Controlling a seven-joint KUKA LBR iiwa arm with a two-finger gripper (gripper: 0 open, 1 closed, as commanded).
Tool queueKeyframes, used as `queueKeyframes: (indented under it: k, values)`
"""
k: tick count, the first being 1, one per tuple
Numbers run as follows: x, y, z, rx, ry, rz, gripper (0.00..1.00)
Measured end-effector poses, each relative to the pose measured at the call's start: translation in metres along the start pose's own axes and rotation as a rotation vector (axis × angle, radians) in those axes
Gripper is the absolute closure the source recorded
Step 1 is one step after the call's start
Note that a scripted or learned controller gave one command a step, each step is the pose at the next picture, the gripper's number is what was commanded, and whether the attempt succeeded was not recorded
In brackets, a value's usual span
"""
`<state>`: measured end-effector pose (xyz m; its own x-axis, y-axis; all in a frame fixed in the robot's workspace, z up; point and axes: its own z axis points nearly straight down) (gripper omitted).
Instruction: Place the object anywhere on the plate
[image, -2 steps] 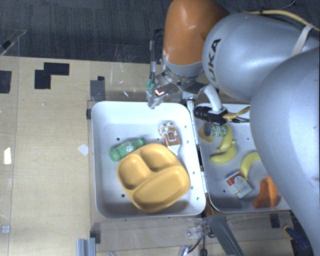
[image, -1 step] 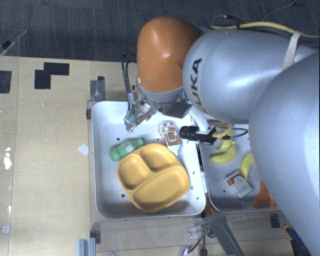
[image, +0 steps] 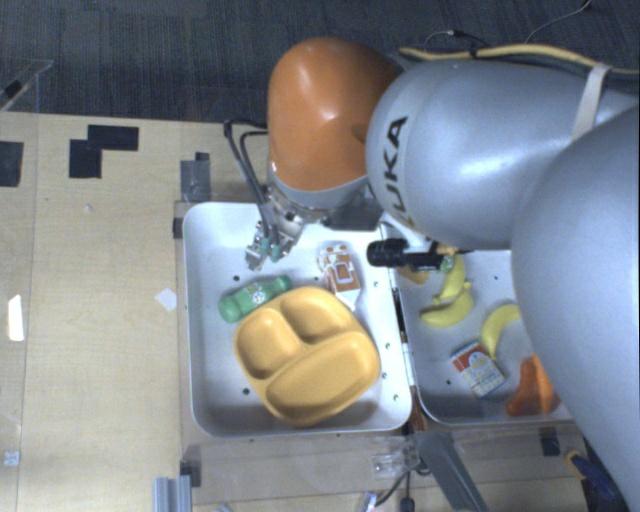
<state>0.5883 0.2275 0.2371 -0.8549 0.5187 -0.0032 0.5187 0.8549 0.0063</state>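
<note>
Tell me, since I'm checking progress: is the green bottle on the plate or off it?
Off. The green bottle lies on its side on the bin floor, against the yellow plate's upper-left rim.

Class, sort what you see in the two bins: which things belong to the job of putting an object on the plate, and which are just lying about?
Belong to the job:
yellow divided plastic plate
green plastic bottle beside it
claw

Lying about:
brown-and-white snack packet
yellow bananas
small red-and-white carton
orange object

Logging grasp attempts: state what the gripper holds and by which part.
Nothing visible in the gripper; it hangs above the green bottle beside the yellow plate.
</note>
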Motion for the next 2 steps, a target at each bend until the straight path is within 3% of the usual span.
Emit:
queueKeyframes:
  k: [1, 2]
  values:
    - [0.004, 0.007, -0.003, -0.001, 0.000, -0.299, 1.00]
    - [0.026, -0.007, -0.014, -0.002, -0.001, -0.744, 1.00]
